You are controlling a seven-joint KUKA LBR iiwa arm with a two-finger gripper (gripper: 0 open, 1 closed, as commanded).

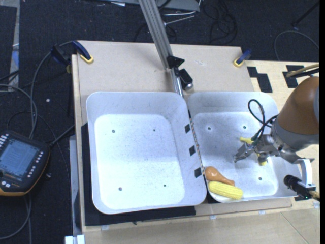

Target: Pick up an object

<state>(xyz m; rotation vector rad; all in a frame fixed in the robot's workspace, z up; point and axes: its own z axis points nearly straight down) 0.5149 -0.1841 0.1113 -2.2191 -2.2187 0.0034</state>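
A yellow corn cob (226, 190) lies at the front left corner of the right bin (223, 123). Beside it, just behind, rests an orange-brown drumstick-shaped piece (218, 175). My gripper (247, 151) hangs low over the middle right of that bin, up and to the right of both objects and apart from them. Nothing shows in its grasp. The grey arm with its orange band (299, 111) reaches in from the right edge.
The left bin (101, 105) lies next to the right one, its raised rim overlapping the right bin's left edge. A metal pole (158, 32) slants up from between the bins at the back. A black cable (256, 113) loops behind the wrist.
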